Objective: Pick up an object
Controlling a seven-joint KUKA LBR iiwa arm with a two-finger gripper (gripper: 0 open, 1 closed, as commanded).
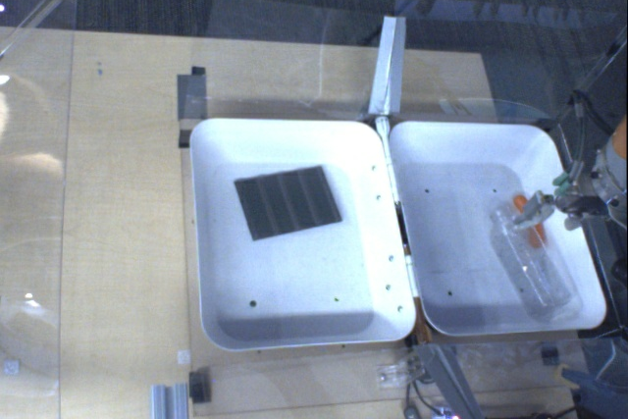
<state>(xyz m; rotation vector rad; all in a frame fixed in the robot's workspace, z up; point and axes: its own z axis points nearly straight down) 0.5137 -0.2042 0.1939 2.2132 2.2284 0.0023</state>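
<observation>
even overhead light, bins (294, 137) bright, soft shadows, slight blur.

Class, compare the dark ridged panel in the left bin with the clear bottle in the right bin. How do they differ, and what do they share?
The dark ridged panel is opaque and nearly black; the clear bottle is see-through, with orange near its upper end. The panel is a flat rectangle; the bottle is long and rounded. The panel lies apart from the gripper; the bottle's upper end is beside it. Both lie at a slant in white bins.

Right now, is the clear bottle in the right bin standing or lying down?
Lying down: the clear bottle stretches flat along the floor of the right bin.
</observation>
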